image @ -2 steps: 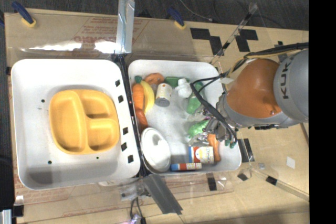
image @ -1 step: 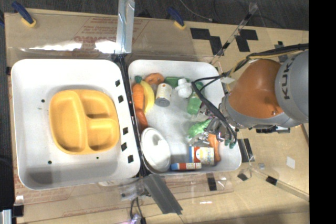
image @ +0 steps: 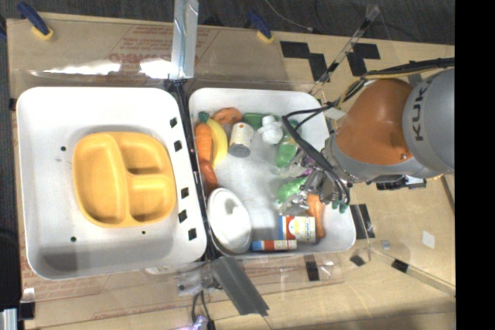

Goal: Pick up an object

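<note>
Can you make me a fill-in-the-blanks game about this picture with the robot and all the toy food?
1. The yellow divided tray lies in the ____ bin.
2. The banana lies beside an ____ carrot.
3. The white bowl sits in the same bin as the ____ bottle.
4. The gripper hangs over the ____ bin.

Missing words: left; orange; orange-labelled; right

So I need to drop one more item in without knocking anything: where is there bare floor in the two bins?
Left bin: bare floor all round the yellow divided tray, widest along its near edge. Right bin: one small patch mid-floor between the banana, the white bowl and the green items. Crowded elsewhere, especially under the gripper.
</note>
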`<action>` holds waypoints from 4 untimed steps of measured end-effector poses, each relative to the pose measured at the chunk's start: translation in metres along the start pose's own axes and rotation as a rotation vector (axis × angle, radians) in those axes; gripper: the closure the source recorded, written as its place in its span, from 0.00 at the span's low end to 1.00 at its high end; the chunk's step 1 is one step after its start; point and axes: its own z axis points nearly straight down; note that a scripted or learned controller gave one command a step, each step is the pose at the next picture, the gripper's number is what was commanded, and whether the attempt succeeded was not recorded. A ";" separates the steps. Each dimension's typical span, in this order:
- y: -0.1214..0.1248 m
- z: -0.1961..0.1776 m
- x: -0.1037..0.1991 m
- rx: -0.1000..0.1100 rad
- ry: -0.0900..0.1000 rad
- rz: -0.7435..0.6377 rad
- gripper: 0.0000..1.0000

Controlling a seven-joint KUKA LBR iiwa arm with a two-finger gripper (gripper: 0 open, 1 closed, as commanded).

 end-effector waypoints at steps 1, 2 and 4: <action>-0.005 0.002 0.013 -0.002 -0.029 0.181 0.00; 0.004 0.003 0.018 -0.003 -0.021 0.309 0.00; 0.014 0.013 0.036 0.004 0.024 0.261 0.00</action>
